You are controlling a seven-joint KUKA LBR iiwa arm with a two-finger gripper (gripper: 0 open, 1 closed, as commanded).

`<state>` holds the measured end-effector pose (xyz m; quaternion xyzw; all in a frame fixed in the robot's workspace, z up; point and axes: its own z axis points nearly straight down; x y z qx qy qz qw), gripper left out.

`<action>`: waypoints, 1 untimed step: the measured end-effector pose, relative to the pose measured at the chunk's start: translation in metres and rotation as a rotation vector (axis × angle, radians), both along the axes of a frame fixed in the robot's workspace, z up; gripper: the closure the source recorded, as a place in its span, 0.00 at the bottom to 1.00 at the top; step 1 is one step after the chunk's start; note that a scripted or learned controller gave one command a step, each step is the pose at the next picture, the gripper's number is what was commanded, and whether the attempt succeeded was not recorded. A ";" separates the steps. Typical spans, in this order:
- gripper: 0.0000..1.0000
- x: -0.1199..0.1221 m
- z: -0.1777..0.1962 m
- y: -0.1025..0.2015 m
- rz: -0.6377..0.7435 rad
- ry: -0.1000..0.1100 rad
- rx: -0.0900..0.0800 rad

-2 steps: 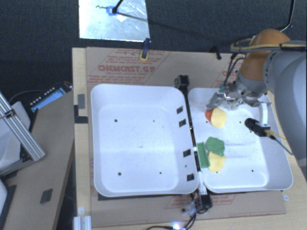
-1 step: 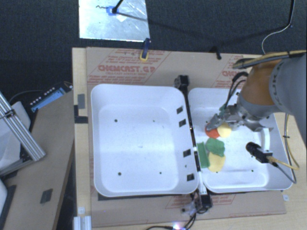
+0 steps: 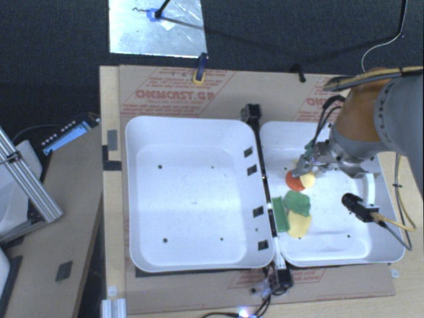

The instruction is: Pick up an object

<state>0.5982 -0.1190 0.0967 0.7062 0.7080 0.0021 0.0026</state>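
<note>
While the arm [image 3: 384, 121] reaches in from the right over the bench [image 3: 172, 91], the biggest things under it are the two white bins: the left bin [image 3: 192, 191], and the right bin [image 3: 331, 244], which holds a small heap of objects near its left wall. Between the bins runs a dark divider strip [image 3: 262, 177] with clips, just beside the heap, and it leaves little room on that side.

Within the heap, a green piece [image 3: 297, 203] lies in the middle, looking like soft, thin material that would fold under a pinch. Touching it below is a yellow piece [image 3: 299, 225], also small and probably light. Above it sits an orange-red rounded piece [image 3: 293, 181], and a little pale yellow lump [image 3: 308, 179] lies right against that.

Down at the heap's top end hangs the gripper [image 3: 310, 167], close over the pale yellow lump and the orange-red piece; whether it is spread or pressed together I cannot tell, nor whether it grips anything. Judging by looks, the rounded pieces may be smooth and inclined to slip or roll, so a hold across the middle seems safest. Neighbouring pieces touch, so one may drag another along.
</note>
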 end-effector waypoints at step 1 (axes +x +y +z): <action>1.00 0.024 0.094 0.064 0.009 -0.005 0.002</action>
